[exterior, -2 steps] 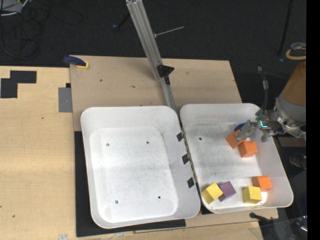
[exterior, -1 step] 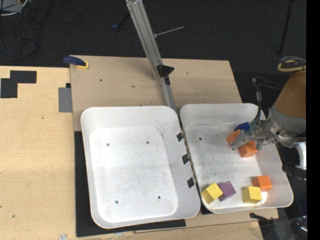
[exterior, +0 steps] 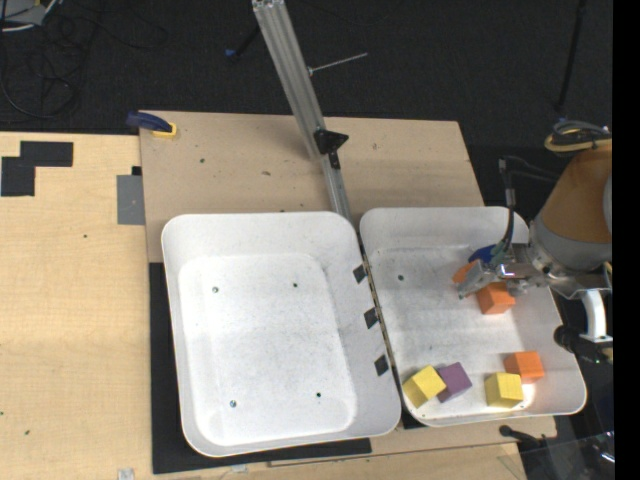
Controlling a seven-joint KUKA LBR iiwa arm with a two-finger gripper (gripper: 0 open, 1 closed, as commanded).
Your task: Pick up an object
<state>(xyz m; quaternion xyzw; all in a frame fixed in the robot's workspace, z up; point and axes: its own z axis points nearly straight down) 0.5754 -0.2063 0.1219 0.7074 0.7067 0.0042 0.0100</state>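
Observation:
My gripper point(exterior: 492, 273) hangs low over the right bin point(exterior: 430, 233), near its right side. An orange block point(exterior: 495, 299) sits just below the fingertips, and a smaller orange piece point(exterior: 466, 273) lies to its left. Something blue point(exterior: 484, 256) shows right at the gripper. Along the bin's front edge lie a yellow block point(exterior: 424, 384), a purple block point(exterior: 455, 379), a second yellow block point(exterior: 503, 390) and another orange block point(exterior: 525, 366). I cannot make out whether anything is between the fingers.
The left bin point(exterior: 262, 333) lies beside the right one, joined by black clips point(exterior: 370, 317). A slanted aluminium rail point(exterior: 298, 88) rises behind the bins. The arm's orange band point(exterior: 580, 203) looms at the right edge.

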